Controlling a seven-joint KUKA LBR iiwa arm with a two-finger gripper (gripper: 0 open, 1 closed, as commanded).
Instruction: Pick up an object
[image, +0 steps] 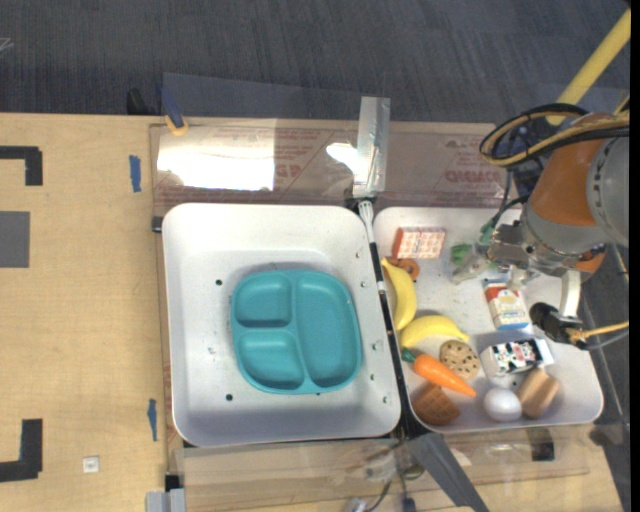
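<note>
The right bin (590, 400) holds several small items. Among them are a yellow banana (405, 295), an orange carrot (443, 373), a spotted cookie (457, 355), a red-and-white box (418, 242), a small green piece (462, 257), a red, white and blue carton (507, 305), a black-and-white box (517, 354), a white egg (502, 403), a tan bread roll (539, 391) and a brown round cake (436, 403). My gripper (515, 260) hangs over the bin's upper right part, just above the carton and right of the green piece. Nothing shows in its grasp.
The left bin (190, 250) carries a teal divided plate (297, 330). A ridge (380, 300) separates the two bins. Clear plastic sheeting (260, 150) lies behind them. Cables (520, 130) loop above the arm's orange band (565, 190).
</note>
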